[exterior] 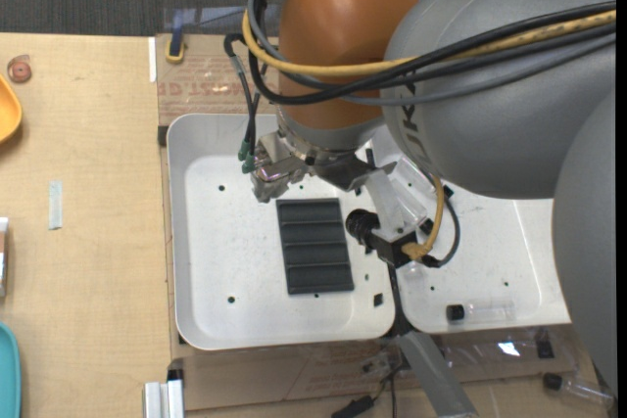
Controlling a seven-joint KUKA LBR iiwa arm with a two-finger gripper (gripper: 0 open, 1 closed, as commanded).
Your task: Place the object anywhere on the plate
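The gripper [271,175] hangs over the left white bin [201,210] near the middle of the frame, just at the upper left corner of a black ribbed slab [315,248] that lies flat on the bin floor. If the claw is apart or together, I cannot tell. In the right bin [500,250], at the lower right, a small clear tube with a black cap [478,312] lies well apart from the gripper.
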